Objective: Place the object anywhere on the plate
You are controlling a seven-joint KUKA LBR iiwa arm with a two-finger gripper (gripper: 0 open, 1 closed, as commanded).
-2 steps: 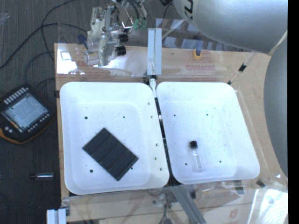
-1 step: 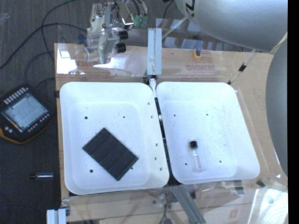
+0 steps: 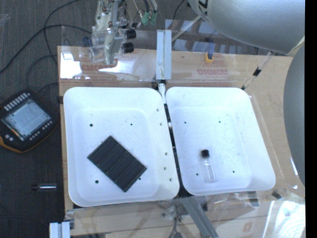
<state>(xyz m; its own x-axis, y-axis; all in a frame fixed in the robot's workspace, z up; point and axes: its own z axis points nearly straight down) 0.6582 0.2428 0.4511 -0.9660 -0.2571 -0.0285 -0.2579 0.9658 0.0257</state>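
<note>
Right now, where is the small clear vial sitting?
The clear vial with a black cap lies in the right-hand white bin, toward its near edge, across the divider from the dark ribbed plate in the left bin.

Glossy grey arm (image 3: 252,14) with rounded casing bearing dark lettering.

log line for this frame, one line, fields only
gripper: above bench behind left bin, apart from items | vial: lying in right bin | dark plate: flat in left bin | placed: no

Bright, even light; glare on bench (image 3: 99,68); arm (image 3: 247,9) perhaps blurred.
</note>
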